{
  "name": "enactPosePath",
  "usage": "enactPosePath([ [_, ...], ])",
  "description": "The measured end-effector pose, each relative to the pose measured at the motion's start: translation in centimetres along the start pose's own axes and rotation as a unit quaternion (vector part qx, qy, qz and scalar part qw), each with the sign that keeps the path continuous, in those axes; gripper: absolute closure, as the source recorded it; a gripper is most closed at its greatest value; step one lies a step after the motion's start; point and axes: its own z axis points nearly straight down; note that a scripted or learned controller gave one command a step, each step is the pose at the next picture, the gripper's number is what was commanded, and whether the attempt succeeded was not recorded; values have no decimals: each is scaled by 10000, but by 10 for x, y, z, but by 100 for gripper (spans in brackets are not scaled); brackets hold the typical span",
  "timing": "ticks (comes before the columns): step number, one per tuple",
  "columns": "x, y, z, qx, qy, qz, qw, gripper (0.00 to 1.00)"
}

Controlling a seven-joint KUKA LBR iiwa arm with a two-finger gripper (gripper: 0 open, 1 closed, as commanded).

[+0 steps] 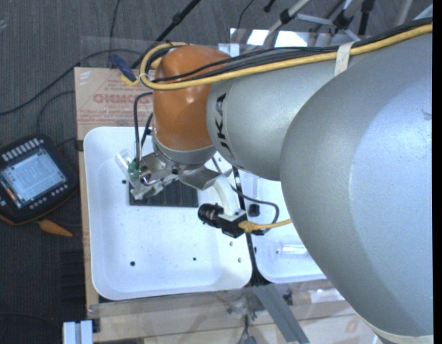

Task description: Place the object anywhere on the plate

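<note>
The gripper [144, 185] hangs over the dark plate [179, 196] in the left bin [163, 264], so I judge it the placing step, next lowering to release; its hold I cannot tell.

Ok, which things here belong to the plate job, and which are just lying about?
Job:
- gripper, low over the left bin
- dark plate beneath it
- left bin, which holds the plate
- the object to place: cannot be made out

Lying about:
- pendant on the floor
- cardboard behind the bin
- right bin
</note>
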Motion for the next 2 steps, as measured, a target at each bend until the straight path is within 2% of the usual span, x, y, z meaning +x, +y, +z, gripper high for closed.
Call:
enactPosePath([
  [1, -27, 58, 10, 2, -1, -2766, 9610, 100],
  [2, -25, 102, 16, -2, 4, -2700, 9629, 100],
])
